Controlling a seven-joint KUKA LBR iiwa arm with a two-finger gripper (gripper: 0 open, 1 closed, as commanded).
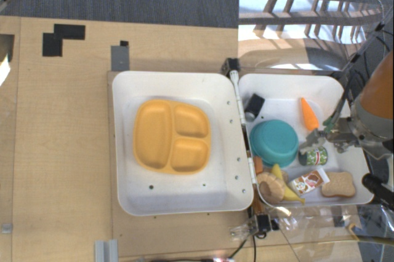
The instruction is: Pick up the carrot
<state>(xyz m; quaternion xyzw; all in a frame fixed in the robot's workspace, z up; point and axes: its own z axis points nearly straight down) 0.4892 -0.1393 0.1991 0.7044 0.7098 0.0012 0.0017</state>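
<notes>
The claw [319,136] is seen low in the right white bin [335,87], just beside the small green can [313,155]; whether it is parted or clenched cannot be told. The orange tapered carrot [309,113] lies just beyond it, right of the teal round bowl [274,141]. A yellow compartment tray [172,135] sits in the left white bin [126,150].

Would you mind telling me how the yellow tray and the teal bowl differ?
The yellow tray is squarish, shallow and split into three compartments; the teal bowl is round, smaller and undivided. The tray lies in the left bin, the bowl in the right bin. Both sit upright.
</notes>
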